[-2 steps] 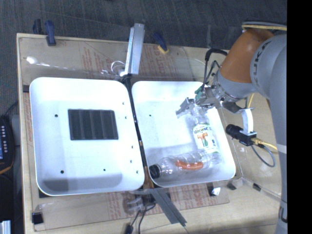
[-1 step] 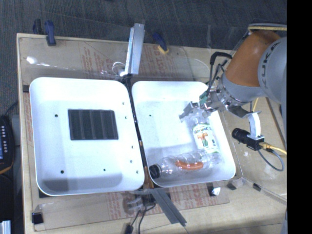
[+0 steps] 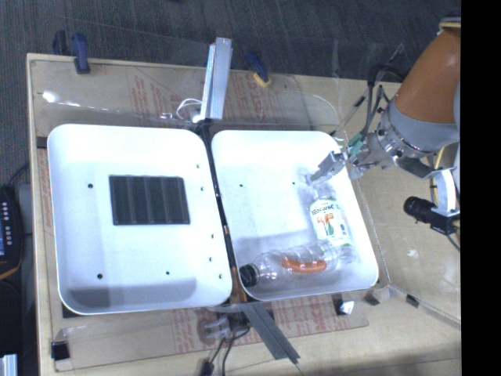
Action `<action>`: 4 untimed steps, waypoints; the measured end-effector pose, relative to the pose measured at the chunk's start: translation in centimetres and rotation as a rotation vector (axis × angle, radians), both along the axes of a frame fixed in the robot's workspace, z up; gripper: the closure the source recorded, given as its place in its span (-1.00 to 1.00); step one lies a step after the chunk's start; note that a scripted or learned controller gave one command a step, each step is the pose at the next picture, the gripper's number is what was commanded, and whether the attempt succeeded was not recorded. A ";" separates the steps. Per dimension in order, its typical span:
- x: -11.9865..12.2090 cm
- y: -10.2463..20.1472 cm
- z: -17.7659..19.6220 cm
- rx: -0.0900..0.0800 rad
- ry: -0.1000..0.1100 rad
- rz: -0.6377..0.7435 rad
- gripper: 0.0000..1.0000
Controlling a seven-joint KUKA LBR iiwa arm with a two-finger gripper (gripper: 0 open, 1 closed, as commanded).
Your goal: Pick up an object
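Camera view: white bottle's (image 3: pixel 329 219) label writing unreadable.

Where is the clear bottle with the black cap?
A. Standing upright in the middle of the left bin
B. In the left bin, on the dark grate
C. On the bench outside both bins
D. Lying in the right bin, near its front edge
D. The clear bottle lies on its side in the right bin, along the front wall, with its black cap pointing toward the left bin.
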State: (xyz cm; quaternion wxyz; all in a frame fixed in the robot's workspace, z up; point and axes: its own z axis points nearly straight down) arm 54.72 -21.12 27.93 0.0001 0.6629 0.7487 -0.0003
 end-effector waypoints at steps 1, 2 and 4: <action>-0.4 0.2 -5.5 0.001 0.003 0.100 -1.00; -0.3 0.2 -4.4 0.001 0.004 0.103 1.00; 1.3 0.2 -8.6 0.002 0.005 0.149 -1.00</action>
